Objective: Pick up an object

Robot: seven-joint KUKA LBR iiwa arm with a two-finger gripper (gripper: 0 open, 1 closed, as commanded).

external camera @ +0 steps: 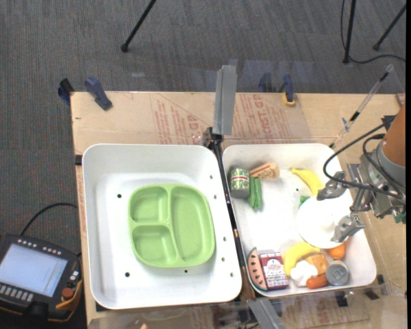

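White plate (320, 222) (right bin (274, 153)) sits between spread jaws, apparently ungripped.

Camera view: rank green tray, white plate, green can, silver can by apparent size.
1. green tray, clearly largest
2. white plate, partly hidden by the gripper
3. green can
4. silver can; close to the green can, and seen end-on, so that order is unsure.

A robotics lab — tripod legs (142, 16) on grey carpet at the top, a clamped cardboard bench (157, 115), a teach pendant (31, 271) lower left.
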